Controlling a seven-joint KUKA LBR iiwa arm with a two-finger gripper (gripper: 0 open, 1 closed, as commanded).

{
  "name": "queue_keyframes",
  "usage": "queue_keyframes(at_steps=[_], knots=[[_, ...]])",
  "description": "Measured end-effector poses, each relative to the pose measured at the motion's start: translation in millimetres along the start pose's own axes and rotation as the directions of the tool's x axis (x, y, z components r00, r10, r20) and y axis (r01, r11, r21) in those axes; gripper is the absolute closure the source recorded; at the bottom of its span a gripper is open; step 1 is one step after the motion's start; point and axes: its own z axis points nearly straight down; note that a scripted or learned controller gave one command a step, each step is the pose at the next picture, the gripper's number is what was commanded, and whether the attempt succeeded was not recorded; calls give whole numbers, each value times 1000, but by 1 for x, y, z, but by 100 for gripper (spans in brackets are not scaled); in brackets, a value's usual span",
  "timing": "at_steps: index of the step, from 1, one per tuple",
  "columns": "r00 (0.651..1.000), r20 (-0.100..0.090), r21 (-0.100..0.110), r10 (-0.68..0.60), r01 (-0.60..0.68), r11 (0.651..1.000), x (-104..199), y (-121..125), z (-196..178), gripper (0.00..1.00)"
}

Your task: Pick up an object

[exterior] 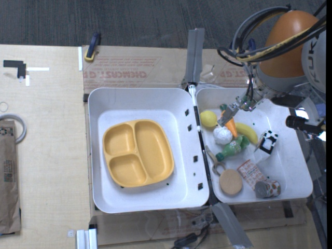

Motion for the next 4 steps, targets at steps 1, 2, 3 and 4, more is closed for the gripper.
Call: queue_keyframes(at_steps=[1,2,3,4], knots=[[991,0,0,136,-136,991,20,7,4,0],[1000,2,-1,-31,31,1000,-39,-8,45,0],[987,2,-2,-160,160,987,-53,6,103,0],[988,6,-5,-157,157,988,-54,7,92,100]])
